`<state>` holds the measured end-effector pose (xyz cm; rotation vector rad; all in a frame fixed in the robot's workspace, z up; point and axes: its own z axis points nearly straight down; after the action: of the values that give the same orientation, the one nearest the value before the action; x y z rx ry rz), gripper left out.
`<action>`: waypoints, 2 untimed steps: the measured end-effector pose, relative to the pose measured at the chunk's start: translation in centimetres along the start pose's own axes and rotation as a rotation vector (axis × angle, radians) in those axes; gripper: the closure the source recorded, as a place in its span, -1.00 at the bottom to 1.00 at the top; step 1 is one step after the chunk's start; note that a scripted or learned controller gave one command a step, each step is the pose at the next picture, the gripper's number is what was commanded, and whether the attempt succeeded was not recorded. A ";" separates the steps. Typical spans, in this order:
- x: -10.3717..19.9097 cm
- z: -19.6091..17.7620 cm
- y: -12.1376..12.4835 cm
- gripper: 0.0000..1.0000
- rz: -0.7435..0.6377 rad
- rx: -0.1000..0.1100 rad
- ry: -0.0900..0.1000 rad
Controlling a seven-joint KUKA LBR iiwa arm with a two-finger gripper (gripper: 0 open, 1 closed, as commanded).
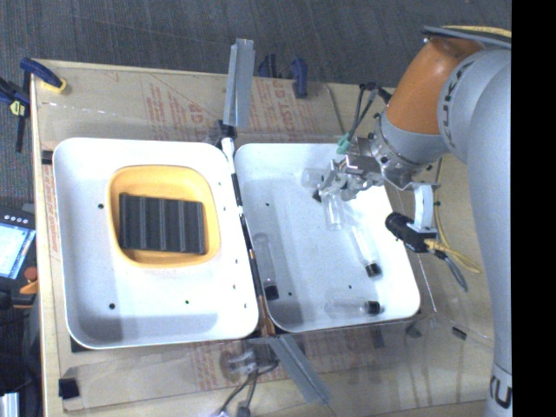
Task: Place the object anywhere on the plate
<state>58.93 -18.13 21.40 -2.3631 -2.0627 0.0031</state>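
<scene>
From above, the gripper [334,185] hangs over the upper part of the right bin [295,302]; whether it grips anything I cannot tell. Clear tubes with dark caps [365,254] lie in that bin, near its right and lower sides. The yellow plate [162,182], bearing a dark ridged block [162,224], sits in the left bin [78,233].

This is a robotics lab or test workshop, not a home. A plywood bench [156,89] stands on dark carpet [130,16], its top printed with faint red lettering. Blue clamps [39,72] grip its far left corner and another pair [298,75] bites its far edge. Two white bins [78,320] sit side by side, held by metal brackets [238,81]. A big grey industrial arm [486,146] with an orange band comes in over the right edge, trailing loose cables [443,250].
</scene>
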 end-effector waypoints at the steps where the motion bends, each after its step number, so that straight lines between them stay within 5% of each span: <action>1: 5.4 1.3 0.4 1.00 -0.228 0.000 -0.001; 2: 12.7 -0.4 1.0 1.00 -0.358 -0.002 -0.003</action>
<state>61.67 -5.72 21.78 -1.9597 -2.4534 0.0029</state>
